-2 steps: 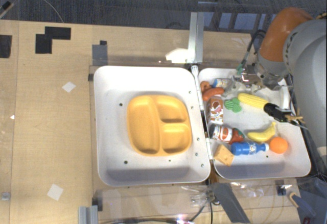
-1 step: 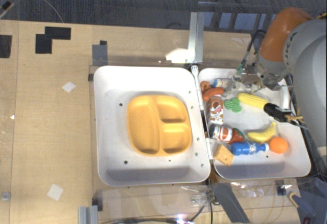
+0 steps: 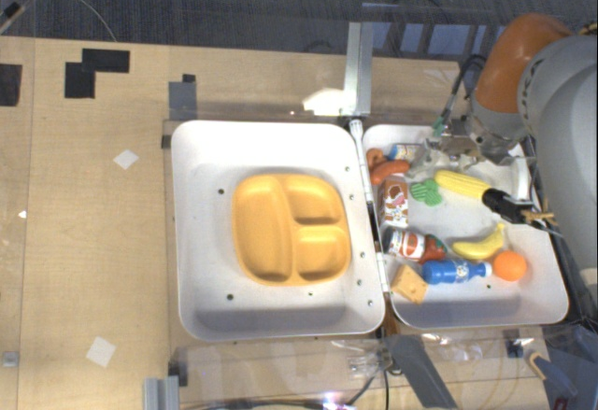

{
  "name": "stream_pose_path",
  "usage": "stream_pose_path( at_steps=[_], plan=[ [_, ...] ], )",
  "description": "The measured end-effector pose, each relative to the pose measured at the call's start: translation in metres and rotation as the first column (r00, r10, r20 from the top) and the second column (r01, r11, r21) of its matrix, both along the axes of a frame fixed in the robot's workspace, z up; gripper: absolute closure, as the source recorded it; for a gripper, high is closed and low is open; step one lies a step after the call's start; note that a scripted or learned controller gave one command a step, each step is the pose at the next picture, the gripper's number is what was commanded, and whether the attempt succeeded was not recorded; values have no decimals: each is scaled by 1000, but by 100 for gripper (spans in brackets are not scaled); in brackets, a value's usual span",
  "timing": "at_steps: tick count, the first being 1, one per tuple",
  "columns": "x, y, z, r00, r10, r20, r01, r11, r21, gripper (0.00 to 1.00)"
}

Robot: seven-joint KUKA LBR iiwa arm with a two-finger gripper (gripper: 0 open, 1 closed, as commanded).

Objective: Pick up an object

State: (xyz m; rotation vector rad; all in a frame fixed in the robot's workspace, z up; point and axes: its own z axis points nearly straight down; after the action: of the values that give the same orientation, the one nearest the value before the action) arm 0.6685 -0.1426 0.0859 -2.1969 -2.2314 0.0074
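Cheese wedge (image 3: 408, 284) at right bin's (image 3: 467, 307) front, gripper (image 3: 455, 146) near back, finger state unclear.

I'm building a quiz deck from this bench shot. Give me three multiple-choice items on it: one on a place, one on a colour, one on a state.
1. Where does the yellow sectioned tray lie?
A. In the left bin
B. In the right bin
C. On the bare bench

2. What colour is the round ball near the banana?
A. Green
B. Orange
C. Blue

3. How does the blue bottle sit?
A. Standing upright
B. Lying on its side
C. Leaning on the corn

Answers:
1 A: the tray rests on the floor of the left bin, alone there.
2 B: the ball is plain orange, at the right bin's near right corner.
3 B: the bottle lies flat, its length along the bin floor, between the ball and a cracker-like wedge.
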Motion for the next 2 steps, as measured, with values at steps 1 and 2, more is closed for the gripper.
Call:
stream_pose_path(
  at_steps=[1,2],
  plan=[
    [0,0,0,1000,0,0,0,1000,0,0],
    [0,0,0,1000,0,0,0,1000,0,0]
  ],
)
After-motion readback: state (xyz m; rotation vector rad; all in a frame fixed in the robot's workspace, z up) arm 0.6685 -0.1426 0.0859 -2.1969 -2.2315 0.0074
